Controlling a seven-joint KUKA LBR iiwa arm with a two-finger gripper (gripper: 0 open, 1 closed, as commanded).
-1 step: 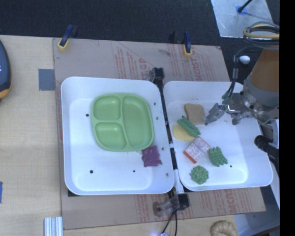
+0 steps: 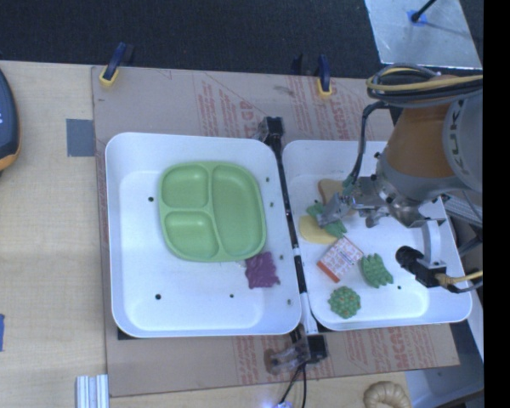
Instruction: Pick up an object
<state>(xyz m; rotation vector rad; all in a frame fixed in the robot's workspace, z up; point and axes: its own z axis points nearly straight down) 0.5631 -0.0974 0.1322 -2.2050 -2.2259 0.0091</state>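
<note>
Risk: gripper (image 2: 333, 213) sits low among crowded items in the right bin (image 2: 459, 313); it may nudge the yellow piece (image 2: 313, 230) or close on nothing.
Tool state: cannot tell.
Likely target: dark green toy (image 2: 327, 218), small, irregular, touching the yellow piece beneath the gripper.
Neighbours: red-white carton (image 2: 341, 257), green clusters (image 2: 345, 301).

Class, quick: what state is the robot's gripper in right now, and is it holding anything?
Gripper: low in the right bin, over a green toy beside a yellow piece. Open or closed cannot be told, nor whether it holds anything.

Bright even light, soft focus, faint shadows
</note>
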